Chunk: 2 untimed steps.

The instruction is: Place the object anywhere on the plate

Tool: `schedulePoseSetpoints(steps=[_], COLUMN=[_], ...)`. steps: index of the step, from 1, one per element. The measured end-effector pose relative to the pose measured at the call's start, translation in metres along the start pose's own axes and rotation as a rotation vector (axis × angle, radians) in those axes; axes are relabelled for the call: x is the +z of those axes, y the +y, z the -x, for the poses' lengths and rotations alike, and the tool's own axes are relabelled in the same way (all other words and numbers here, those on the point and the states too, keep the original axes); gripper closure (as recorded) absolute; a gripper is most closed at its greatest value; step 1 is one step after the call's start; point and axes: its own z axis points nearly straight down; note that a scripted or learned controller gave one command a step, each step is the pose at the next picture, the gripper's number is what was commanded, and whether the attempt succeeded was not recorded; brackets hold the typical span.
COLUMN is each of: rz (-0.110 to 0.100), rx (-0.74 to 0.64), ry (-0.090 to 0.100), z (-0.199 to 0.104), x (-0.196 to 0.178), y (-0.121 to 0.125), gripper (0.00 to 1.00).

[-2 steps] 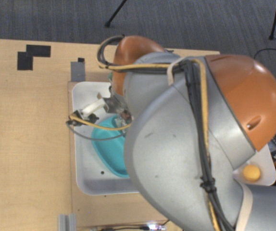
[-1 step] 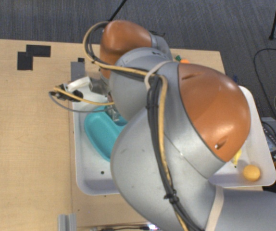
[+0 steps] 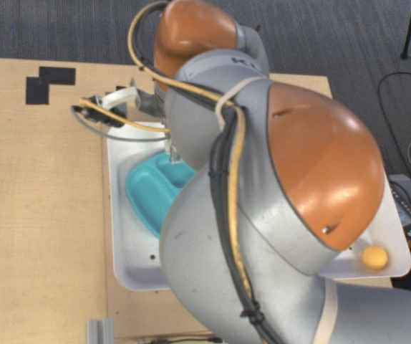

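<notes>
Looming nearest, the grey-and-orange arm point(image 3: 263, 213) covers most of both white bins. One small yellow object point(image 3: 374, 256) sits in the right bin's point(image 3: 395, 224) corner, well apart from the claw point(image 3: 171, 151), right of it. One teal plate point(image 3: 152, 192) lies in the left bin point(image 3: 119, 213), directly beneath the claw. Claw's spread: cannot tell. Tan table point(image 3: 41, 192) beyond.

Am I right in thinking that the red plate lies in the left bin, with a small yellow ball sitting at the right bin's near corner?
Not quite: the plate is teal, not red, as the camera view shows. It does lie in the left bin, and the yellow ball sits at the right bin's near corner.
</notes>
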Motion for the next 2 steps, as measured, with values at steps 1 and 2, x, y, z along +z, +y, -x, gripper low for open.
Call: schedulePoseSetpoints(steps=[1, 2], rz=[0.0, 0.001], rx=[0.0, -0.153], ry=[-0.001, 0.001], z=[0.0, 0.01], x=[0.051, -0.105], y=[0.0, 0.006], gripper=[1.0, 1.0])
